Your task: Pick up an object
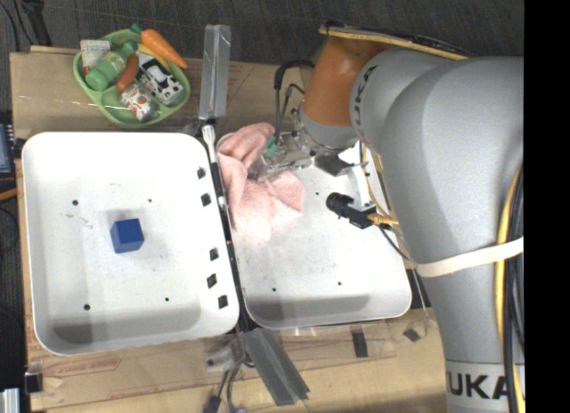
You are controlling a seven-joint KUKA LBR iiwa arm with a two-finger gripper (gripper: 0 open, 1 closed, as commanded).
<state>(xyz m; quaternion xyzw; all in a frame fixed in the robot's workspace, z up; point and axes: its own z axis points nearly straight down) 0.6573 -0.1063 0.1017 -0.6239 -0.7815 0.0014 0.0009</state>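
Note:
A crumpled pink cloth (258, 184) lies in the back left part of the right bin (329, 291). My gripper (276, 157) is down on the cloth's upper right part, its metal tip pressed into the folds. A blue cube (127, 235) rests alone in the left bin (53, 313), far from the gripper. The arm's grey body and orange band cover the right bin's far right side.
A green bowl (93, 95) of toy food, with a carrot and small packets, stands behind the left bin. A grey metal bar (214, 68) runs back from the divider between the bins. A black connector (347, 208) hangs over the right bin.

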